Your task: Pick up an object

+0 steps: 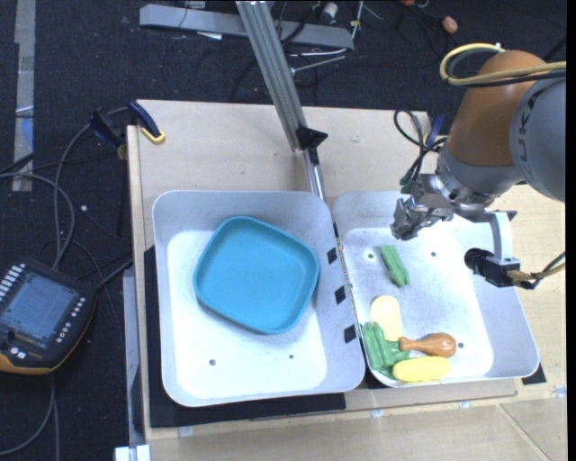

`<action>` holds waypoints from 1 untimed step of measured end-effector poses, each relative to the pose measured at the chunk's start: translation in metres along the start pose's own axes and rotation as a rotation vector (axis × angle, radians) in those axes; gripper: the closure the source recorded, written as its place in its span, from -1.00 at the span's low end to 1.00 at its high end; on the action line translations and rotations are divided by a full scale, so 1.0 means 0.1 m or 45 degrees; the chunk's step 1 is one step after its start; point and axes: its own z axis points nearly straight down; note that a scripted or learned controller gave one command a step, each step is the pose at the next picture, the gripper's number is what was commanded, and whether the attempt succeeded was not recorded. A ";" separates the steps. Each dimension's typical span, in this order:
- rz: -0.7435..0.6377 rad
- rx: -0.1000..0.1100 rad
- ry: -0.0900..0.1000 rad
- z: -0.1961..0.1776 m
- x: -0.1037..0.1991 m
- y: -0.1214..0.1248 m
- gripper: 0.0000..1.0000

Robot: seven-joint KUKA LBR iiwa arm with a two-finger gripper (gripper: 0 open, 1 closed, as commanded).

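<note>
A pale wooden bench is standing on a dark, carpet-like floor that is filling the left side and top of the view. Black cables are trailing across that floor toward a handheld control pendant, which is lying at the left edge with its screen facing up. A slanted metal pole is rising from the bench's middle toward the top, where a grey bracket and more wires are lying. A blue-and-yellow clamp is gripping the bench's far left corner. Even light is falling, casting soft shadows.
</note>
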 end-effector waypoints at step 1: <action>-0.001 0.000 0.000 -0.09 0.58 -0.09 1.00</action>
